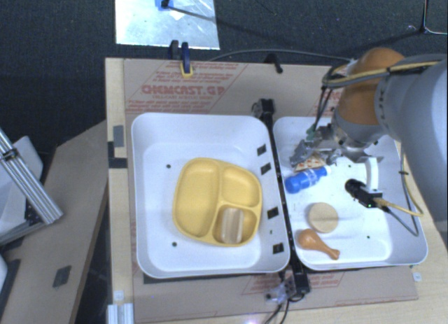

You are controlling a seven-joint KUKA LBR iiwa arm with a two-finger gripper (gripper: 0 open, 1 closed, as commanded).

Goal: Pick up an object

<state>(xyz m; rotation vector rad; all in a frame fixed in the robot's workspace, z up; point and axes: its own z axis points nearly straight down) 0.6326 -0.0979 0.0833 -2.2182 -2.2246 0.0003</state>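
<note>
My gripper (306, 152) hangs low over the back left of the right bin (402, 245), reaching in from the right. Just below it lies a blue bottle (305, 178) with a white label, on its side and pointing towards the divider; the gripper's tip is right at the bottle's upper end, and I cannot tell if they touch. Nearer the front, a round tan disc (323, 217) rests flat. A brown drumstick-shaped toy (317, 243) lies in front of the disc.
The left bin (150, 175) holds a yellow divided plate (203, 193) with a pale beige piece (229, 224) in its front right compartment. A black divider (276, 182) runs between the bins. The arm's grey body covers the right bin's back right.
</note>
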